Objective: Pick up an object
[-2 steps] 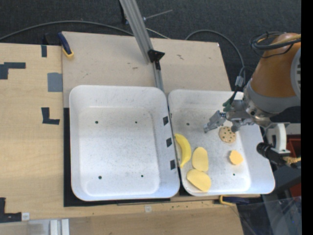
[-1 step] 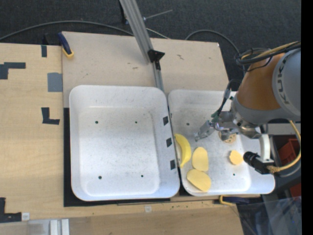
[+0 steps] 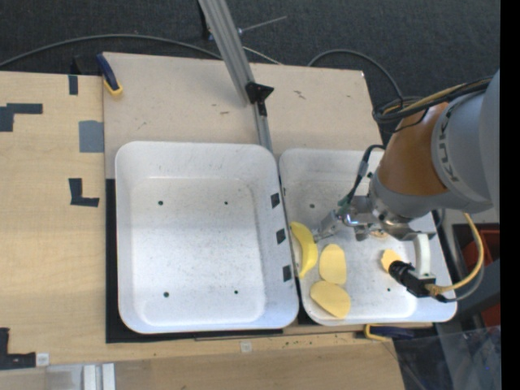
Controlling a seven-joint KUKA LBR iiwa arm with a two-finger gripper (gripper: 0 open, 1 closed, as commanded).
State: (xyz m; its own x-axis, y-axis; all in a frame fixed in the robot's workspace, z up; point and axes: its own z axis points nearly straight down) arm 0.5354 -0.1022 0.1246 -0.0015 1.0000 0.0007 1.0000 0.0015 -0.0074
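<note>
low over the right bin (image 3: 325, 165), arm bent downward, gripper (image 3: 349, 218) grip state unclear, near banana (image 3: 304, 246)

The grey arm (image 3: 467, 140) reached in from the right; its orange band (image 3: 410, 165) sat above the wrist; the gripper (image 3: 345, 220) hung low, pointing left.
</note>
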